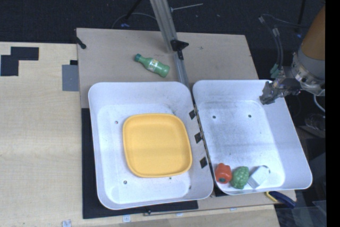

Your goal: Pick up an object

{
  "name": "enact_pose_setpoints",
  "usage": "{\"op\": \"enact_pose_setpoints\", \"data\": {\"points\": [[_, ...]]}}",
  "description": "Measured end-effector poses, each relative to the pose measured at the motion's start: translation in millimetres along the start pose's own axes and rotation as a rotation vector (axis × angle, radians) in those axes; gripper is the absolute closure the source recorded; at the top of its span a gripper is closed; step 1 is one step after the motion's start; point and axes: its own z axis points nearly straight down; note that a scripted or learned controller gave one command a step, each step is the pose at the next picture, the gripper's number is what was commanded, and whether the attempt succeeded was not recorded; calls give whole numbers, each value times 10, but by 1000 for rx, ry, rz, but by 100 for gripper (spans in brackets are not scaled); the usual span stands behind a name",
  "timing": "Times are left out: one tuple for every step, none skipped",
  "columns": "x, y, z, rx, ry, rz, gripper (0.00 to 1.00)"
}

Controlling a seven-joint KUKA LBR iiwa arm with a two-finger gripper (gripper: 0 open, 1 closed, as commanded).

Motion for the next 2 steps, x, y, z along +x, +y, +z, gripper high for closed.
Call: {"op": "enact_pose_setpoints", "data": {"points": [[586, 91, 69, 3, 2, -5, 100], [1187, 72, 41, 3, 2, -5, 100]]}}
